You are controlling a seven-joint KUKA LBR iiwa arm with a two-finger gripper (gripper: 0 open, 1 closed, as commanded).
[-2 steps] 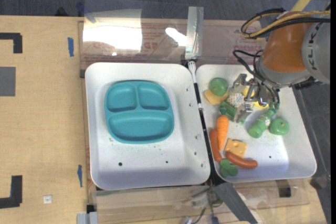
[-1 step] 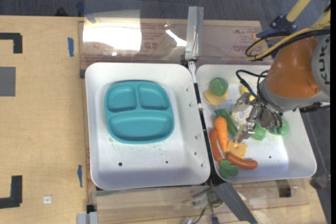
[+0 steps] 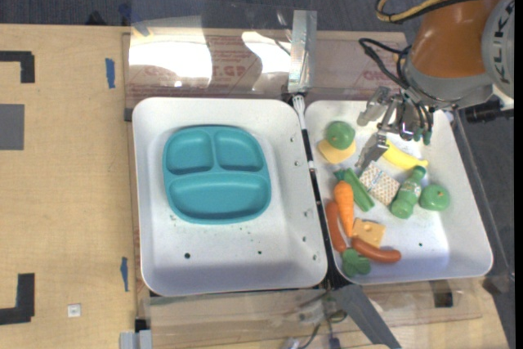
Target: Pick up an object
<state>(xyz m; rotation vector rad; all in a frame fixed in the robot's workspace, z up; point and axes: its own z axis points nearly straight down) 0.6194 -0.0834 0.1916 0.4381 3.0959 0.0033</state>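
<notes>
Toys lie heaped in the right bin — banana just below the gripper, green apple to its left, checkered packet further below. Carrot, sausage and small apple sit well below the jaws. Jaws hang over the bin's top part, apart from the toys — open or shut, cannot tell. Teal tray in the left bin, far left of the jaws.

We see an evenly bright scene, with strong glare on the clear plastic sheet behind the bins. Shadows stay soft and faint. The picture is slightly grainy and soft, the small toys blurring together.
</notes>
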